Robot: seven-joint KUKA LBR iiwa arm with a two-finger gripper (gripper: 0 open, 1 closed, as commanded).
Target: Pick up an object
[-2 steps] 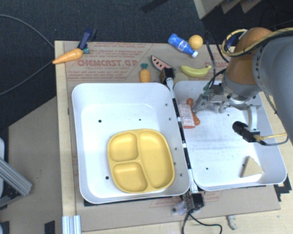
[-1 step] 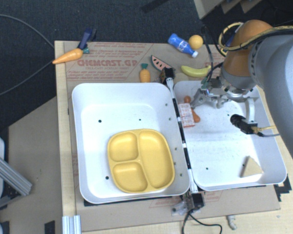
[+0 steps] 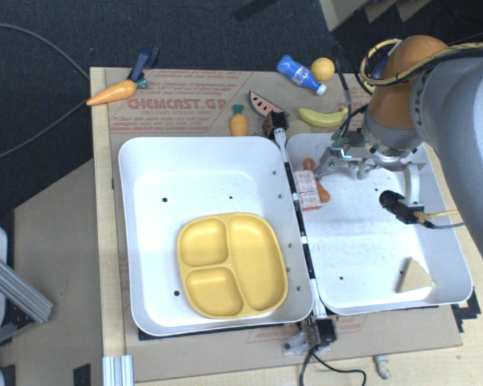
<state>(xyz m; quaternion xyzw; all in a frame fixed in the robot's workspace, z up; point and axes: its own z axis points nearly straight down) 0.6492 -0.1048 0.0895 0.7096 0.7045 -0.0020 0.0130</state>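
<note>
A toy carrot (image 3: 113,93) is lying on the brown bench (image 3: 185,103) at about ten o'clock, with a small blue thing (image 3: 143,59) just above it. The left white bin (image 3: 145,175) is sitting in the middle left, and a yellow tray (image 3: 232,264) with three sections is resting inside it, toward the six o'clock side. Above that bin, at about twelve o'clock, a little orange toy (image 3: 239,124) and a watermelon slice (image 3: 262,103) are lying on the bench. A blue bottle (image 3: 300,74) is lying a bit higher, with a yellow ball (image 3: 324,68) just beside it, and a banana (image 3: 322,117) is lying below them. The right white bin (image 3: 443,288) is sitting at about three o'clock, touching the left one. A small red and white packet (image 3: 307,190) is lying at this bin's left edge, at its nine o'clock side, with something small and orange (image 3: 324,193) right beside it. A tan wedge (image 3: 414,277) is lying near the bin's five o'clock corner, well apart from the packet. The big grey arm (image 3: 455,103) is reaching in from the right, and the gripper (image 3: 348,161) is hanging over the top of the right bin, near the packet. I cannot tell if it is spread or pressed together. It is too dark and small there.
</note>
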